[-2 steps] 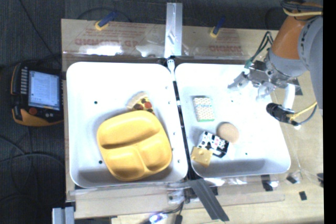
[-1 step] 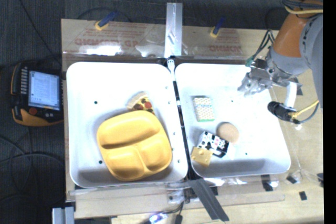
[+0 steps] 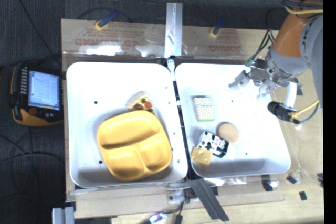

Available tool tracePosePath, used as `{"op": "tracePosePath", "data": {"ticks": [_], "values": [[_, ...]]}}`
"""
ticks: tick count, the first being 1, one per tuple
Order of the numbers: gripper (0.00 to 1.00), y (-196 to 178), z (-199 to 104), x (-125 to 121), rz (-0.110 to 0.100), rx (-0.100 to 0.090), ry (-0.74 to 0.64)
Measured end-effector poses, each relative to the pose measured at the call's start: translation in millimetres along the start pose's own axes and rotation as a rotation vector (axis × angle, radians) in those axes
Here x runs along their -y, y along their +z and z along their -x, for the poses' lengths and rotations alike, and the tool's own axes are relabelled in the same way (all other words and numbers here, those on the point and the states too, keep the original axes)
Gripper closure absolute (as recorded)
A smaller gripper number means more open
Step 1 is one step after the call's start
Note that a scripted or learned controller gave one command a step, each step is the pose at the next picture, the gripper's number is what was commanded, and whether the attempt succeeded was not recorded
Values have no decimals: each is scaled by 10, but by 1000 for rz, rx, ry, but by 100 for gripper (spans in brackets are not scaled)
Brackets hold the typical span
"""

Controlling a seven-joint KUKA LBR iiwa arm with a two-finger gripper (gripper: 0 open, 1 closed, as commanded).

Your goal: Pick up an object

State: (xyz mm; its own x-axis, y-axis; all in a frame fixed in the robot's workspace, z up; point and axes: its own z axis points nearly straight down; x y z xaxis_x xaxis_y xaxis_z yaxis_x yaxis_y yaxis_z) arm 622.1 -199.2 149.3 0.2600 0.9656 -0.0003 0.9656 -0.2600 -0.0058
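Note:
In the right bin (image 3: 262, 165) lie a small green-and-white box (image 3: 203, 108), a tan round piece (image 3: 228, 131), a black-and-white patterned object (image 3: 213, 143) and a yellow wedge (image 3: 201, 156). My gripper (image 3: 248, 86) hovers over the bin's far right corner, open, with nothing between its fingers. It stands well to the right of the box and apart from every object.
The left bin (image 3: 84, 86) holds a large yellow compartment tray (image 3: 134, 145) and a small pizza-like toy (image 3: 140, 103) just behind it. A raised divider (image 3: 178, 113) separates the bins. A handheld screen unit (image 3: 38, 93) lies left of the bench.

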Motion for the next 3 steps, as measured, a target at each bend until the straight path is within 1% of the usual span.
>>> {"op": "tracePosePath", "data": {"ticks": [1, 2, 3], "values": [[0, 537, -63, -81, 3, -2, 350], [0, -307, 199, 341, 2, 2, 551], [0, -1229, 171, -18, 4, 3, 668]]}}
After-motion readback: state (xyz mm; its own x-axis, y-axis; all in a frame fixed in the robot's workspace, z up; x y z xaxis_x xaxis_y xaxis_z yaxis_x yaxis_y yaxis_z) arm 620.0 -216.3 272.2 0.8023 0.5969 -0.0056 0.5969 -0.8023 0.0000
